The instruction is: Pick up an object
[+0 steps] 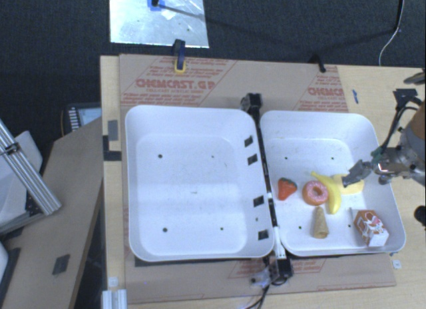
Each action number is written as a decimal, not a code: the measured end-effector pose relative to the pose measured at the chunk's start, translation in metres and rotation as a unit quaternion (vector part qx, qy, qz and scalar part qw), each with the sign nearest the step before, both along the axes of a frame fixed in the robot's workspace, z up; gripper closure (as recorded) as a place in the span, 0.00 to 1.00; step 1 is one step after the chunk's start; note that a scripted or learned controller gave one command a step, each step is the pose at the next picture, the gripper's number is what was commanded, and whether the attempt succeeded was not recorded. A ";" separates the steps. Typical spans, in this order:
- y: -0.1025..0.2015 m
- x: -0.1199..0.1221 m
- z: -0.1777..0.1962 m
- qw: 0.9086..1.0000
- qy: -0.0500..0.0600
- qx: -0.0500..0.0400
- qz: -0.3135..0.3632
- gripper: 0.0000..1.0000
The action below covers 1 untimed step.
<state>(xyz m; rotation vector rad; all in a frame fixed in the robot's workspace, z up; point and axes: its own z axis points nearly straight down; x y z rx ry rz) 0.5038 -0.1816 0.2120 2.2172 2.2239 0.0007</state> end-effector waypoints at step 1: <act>0.000 0.001 0.011 1.000 -0.002 -0.001 0.001 1.00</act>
